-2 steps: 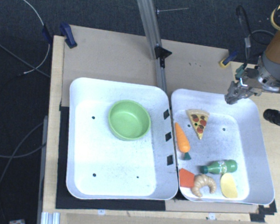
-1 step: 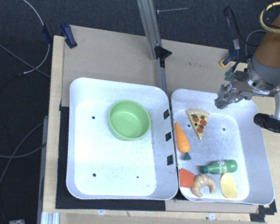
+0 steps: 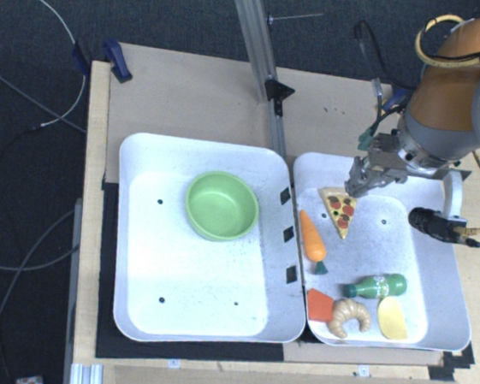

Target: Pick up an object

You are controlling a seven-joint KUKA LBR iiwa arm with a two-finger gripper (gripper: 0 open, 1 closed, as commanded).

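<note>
One toy pizza slice [image 3: 339, 209], likely light, stiff and flat, lies in the right bin [image 3: 437, 278] just under the claw [image 3: 357, 188], whose grip state I cannot tell; pinching its long edges looks safest.

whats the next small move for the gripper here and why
Probably a short drop straight down onto the triangular pizza slice toy. The gripper hovers at that slice's upper edge in the right white bin, nothing visibly between its fingers, and the orange carrot toy lies apart.
</note>
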